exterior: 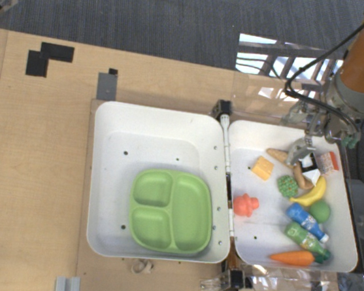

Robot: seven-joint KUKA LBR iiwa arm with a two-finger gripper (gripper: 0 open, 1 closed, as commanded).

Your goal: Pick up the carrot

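Observation:
The orange carrot point(292, 257) lies flat along the front edge of the right bin point(249, 245), its green top pointing right. My gripper point(304, 156) hangs over the back right part of that bin, far behind the carrot, above a tan stick-shaped item point(277, 154) and a banana point(313, 192). Nothing of the carrot is near it.
The right bin also holds a yellow cheese wedge point(263, 167), a green knobbly piece point(287, 185), a lime point(319, 211), a blue bottle point(304, 219), a green bottle point(306, 238) right behind the carrot, and a red toy point(246, 205). A green divided plate point(171, 209) sits in the left bin point(117, 166).

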